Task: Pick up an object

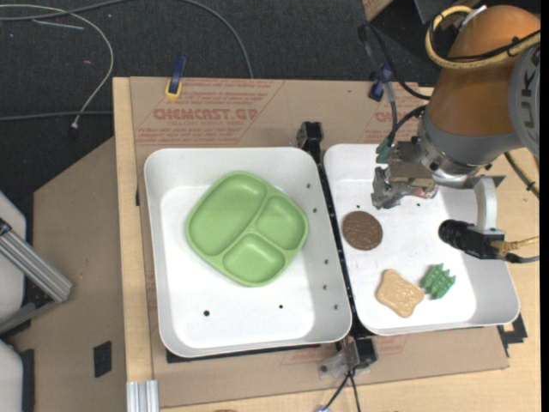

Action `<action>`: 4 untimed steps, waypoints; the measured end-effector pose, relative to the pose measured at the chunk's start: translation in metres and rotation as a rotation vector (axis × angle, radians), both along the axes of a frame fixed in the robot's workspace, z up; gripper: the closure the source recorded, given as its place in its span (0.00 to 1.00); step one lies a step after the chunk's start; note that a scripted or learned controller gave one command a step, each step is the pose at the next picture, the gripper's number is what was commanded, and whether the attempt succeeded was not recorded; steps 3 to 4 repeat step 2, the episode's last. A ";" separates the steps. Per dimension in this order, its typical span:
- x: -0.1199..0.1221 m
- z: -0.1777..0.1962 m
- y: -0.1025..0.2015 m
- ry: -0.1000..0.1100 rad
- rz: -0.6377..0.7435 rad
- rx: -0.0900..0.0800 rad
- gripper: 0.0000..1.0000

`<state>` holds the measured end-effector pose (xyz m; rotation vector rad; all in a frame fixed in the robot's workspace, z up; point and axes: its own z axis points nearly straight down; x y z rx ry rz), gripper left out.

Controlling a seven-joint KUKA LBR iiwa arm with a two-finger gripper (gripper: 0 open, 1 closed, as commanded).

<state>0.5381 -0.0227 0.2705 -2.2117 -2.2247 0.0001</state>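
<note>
The arm is reaching in from the right, its orange band sitting above the grey wrist. The gripper is pointing down and hanging on the arm's left, toward the scene's far side.

Pale green divided plate — brown disc, tan toast, green toy — white bins.

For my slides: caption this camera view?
Gripper above brown disc in right bin; green plate in left bin.

Brown round cookie lying flat in the right bin, tan toast slice nearer the front, green toy just beside it
</note>
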 end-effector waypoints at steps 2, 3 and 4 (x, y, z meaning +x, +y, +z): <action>-0.017 -0.041 0.115 0.002 0.000 -0.001 1.00; -0.017 -0.041 0.115 0.002 0.000 -0.001 1.00; -0.017 -0.041 0.115 0.002 0.000 -0.001 1.00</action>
